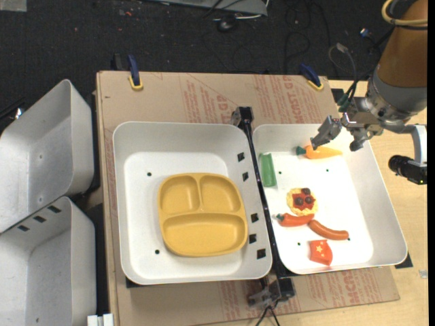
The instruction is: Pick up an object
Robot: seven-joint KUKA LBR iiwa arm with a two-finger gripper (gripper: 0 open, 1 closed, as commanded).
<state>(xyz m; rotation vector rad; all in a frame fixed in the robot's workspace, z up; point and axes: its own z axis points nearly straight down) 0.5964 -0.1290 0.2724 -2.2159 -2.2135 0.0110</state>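
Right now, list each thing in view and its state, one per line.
fingers: open, over the right bin's far edge, holding nothing
carrot: lying beside the fingers
green block: lying flat
yellow tray: upright in left bin
sausage: lying flat

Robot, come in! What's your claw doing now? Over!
Gripper open, holding nothing, above right bin. Toy carrot just below it. Nothing in the way.

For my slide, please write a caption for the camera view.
Open gripper above the toy carrot in the right bin; yellow tray in the left bin.
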